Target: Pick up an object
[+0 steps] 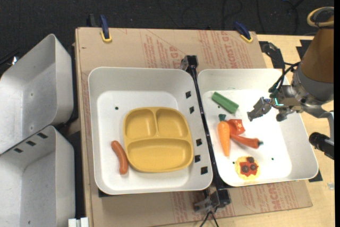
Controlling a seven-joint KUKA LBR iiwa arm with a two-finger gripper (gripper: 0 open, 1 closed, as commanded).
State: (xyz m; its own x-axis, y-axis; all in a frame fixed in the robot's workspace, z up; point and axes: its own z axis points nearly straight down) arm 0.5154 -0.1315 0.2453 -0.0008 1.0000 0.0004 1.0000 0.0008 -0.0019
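Looking down at two white bins side by side on the surface (159, 42), a cardboard-covered board. Left bin (101, 114): yellow compartment tray (158, 139) roughly centered, three sections, with a sausage (120, 157) lying just off its 8 o'clock edge, apart from it by a narrow gap.

Right bin (297, 157): green block (225, 102) toward 11 o'clock, tilted. Carrot (224, 137) left of center, tip pointing to 6 o'clock. Red pepper (243, 135) sits against the carrot's 3 o'clock side; its top end merges with a second red shape, so I can't tell whether that is one item or two. Small yellow disc with dark red blobs (247, 166) at 6 o'clock, looks like a toy pizza; detail too small to confirm.

Arm enters from 3 o'clock, and its upper part is cut off by the frame edge. Gripper (260, 109) hangs over the right bin's upper half, at 3 o'clock of the green block and at 1 o'clock of the pepper, clear of both. Fingers read as a dark cluster against the white floor, with a small teal light behind them; nothing visible between them. How far they are spread I cannot tell at this resolution. Height above the bin floor is also unclear.

Every object rests on a bin floor.
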